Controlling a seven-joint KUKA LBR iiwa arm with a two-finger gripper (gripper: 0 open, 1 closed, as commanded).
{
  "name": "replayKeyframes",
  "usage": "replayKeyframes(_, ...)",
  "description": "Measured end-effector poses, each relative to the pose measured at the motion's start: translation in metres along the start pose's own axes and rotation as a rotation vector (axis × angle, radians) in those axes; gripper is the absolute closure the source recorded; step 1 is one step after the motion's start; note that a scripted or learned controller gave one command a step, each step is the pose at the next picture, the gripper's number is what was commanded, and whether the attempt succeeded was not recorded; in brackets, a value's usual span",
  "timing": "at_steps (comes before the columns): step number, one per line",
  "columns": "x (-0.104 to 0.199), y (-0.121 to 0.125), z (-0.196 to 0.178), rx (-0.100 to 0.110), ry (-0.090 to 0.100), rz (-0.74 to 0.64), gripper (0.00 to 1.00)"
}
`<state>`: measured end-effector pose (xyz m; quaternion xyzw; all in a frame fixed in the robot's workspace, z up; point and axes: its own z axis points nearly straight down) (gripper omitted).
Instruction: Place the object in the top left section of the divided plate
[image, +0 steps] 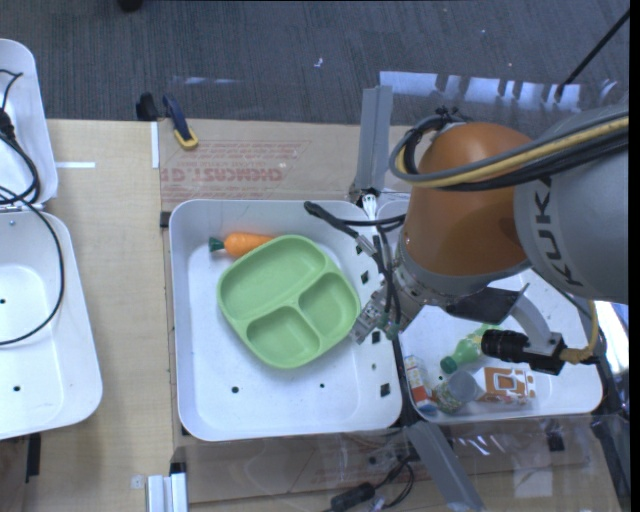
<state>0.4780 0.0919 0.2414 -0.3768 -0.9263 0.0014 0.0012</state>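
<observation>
Camera view has the jaws (375, 318) poised just off the right rim of the green divided plate (288, 298), though spread or pressed together, I cannot tell. Up and to their left lies the toy carrot (243, 243), long axis roughly level, touching the plate's upper-left rim inside the left white bin (190, 330), with open floor around it.

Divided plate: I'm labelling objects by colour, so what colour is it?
Light green; the divided plate shows best in the camera view, inside the left bin.

Two white bins (190, 330) – one green divided plate (288, 300), one toy carrot (240, 243), one arm (480, 200).
</observation>
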Motion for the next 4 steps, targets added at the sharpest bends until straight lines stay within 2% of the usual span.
replayKeyframes(1,-0.002,0.0,-0.008,0.002,0.0,0.004,1.0)
replayKeyframes(2,-0.084,0.018,-0.078,-0.002,-0.002,0.087,1.0)
replayKeyframes(3,-0.057,0.005,-0.08,-0.001,-0.001,0.129,1.0)
replayKeyframes(4,-0.048,-0.01,-0.009,-0.001,0.0,0.003,1.0)
